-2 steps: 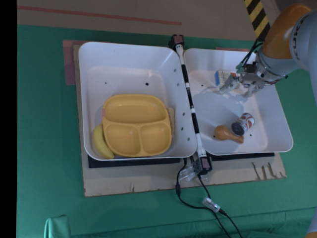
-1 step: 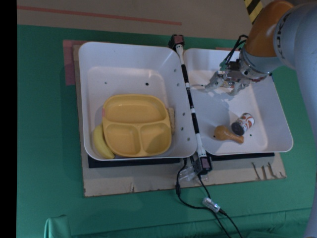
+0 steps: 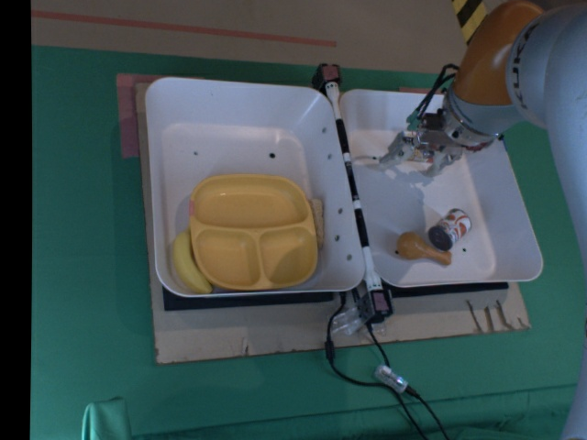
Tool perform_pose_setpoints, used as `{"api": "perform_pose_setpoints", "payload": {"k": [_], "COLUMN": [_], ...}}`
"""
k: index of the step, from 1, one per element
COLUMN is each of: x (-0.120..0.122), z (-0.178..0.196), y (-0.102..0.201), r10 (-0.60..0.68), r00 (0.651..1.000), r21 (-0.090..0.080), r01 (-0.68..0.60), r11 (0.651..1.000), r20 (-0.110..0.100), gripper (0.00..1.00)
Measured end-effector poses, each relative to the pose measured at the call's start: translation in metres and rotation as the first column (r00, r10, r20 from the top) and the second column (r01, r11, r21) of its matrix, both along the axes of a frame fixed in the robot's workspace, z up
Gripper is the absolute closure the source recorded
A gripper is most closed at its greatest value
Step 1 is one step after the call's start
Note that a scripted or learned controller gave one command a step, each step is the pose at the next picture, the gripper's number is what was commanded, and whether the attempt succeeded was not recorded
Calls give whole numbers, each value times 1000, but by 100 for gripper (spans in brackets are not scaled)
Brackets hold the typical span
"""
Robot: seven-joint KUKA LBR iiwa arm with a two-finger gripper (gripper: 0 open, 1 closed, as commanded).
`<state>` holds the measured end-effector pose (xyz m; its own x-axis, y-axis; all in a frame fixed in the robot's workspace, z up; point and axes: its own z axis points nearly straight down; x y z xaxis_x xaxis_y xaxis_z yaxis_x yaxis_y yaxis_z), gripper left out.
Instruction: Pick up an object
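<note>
White plastic under it and nothing between its fingers, the gripper (image 3: 420, 160) hangs with its jaws spread apart over the upper part of the right bin (image 3: 514, 246), while the small can (image 3: 450, 228) lies on its side lower down, just beside the yellow-orange pear-shaped toy (image 3: 422, 246). The can looks the surer pick, so the arm should travel toward the bin's near side, square the fingers across the can's round body, and drop low before closing. Over in the left bin (image 3: 183, 108), the yellow divided plate (image 3: 254, 230) and banana (image 3: 187, 264) sit well apart from the action.

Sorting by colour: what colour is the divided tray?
Yellow tray, seen in the camera view.
</note>
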<state>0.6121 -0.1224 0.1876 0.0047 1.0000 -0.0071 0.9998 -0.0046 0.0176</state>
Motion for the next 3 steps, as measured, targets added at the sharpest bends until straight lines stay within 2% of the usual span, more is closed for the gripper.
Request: {"api": "perform_pose_setpoints", "payload": {"k": [1,2,3], "x": [-56,-126,-97], "z": [0,0,0], "y": [3,-11,8], "r10": [-2,-3,-3], "r00": [1000,1000,1000], "r21": [-2,-4,-3], "r01": [2,3,3], "r11": [1000,1000,1000], "r20": [6,10,6], "gripper": [0,0,0]}}
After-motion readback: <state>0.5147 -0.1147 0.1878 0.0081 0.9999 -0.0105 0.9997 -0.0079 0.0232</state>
